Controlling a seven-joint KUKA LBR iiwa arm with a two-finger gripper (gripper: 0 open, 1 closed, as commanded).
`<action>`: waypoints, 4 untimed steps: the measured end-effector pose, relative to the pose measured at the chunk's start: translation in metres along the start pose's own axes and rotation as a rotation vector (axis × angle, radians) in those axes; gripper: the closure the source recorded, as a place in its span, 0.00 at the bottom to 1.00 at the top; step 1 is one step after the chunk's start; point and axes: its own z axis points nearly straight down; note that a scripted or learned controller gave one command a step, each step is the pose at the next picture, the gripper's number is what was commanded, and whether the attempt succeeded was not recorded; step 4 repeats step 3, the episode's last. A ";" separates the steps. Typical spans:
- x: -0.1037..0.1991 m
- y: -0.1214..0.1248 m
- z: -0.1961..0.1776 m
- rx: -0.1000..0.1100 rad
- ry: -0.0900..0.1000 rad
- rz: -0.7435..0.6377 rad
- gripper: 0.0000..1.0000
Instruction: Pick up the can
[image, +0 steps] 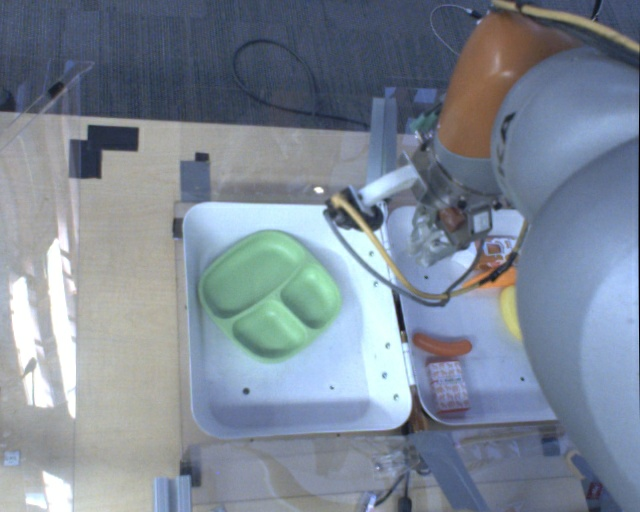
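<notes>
In the right bin (492, 372), at its far end: the gripper (436, 238), pointing down, low over the white floor. Open or closed, impossible to tell from this angle. Above it, the orange band and the big grey arm (580, 250), reaching in from the right and covering much of that bin. Under the wrist, a loop of black and yellow cable (398, 272). At the near end of the same bin, the can (447, 387), on its side, well apart from the gripper, ungrasped. Just beyond the can, a sausage (442, 346). In the left bin (300, 395), a green plate (270, 293).
</notes>
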 end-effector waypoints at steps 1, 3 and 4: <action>-0.008 -0.067 -0.010 -0.001 0.002 0.172 1.00; 0.017 -0.035 0.095 0.000 -0.004 0.057 1.00; 0.017 -0.035 0.095 0.000 -0.004 0.057 1.00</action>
